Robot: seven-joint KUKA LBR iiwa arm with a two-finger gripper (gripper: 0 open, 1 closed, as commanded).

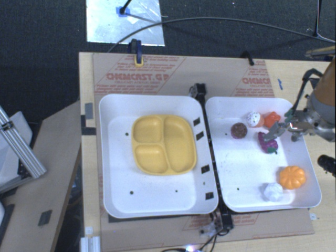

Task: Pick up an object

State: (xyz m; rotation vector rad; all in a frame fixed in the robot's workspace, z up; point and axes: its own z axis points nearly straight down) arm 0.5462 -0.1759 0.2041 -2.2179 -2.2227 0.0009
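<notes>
A purple object lies at about 3 o'clock in the right bin. The end effector reaches in from 3 o'clock, tilted low and touching it; whether it is released or clenched I cannot tell. A yellow divided tray sits in the left bin.

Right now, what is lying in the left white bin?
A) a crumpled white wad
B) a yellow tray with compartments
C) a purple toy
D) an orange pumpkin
B: the yellow divided tray lies in the left bin, while the orange pumpkin, the purple toy and the white wad all lie in the right bin.
</notes>
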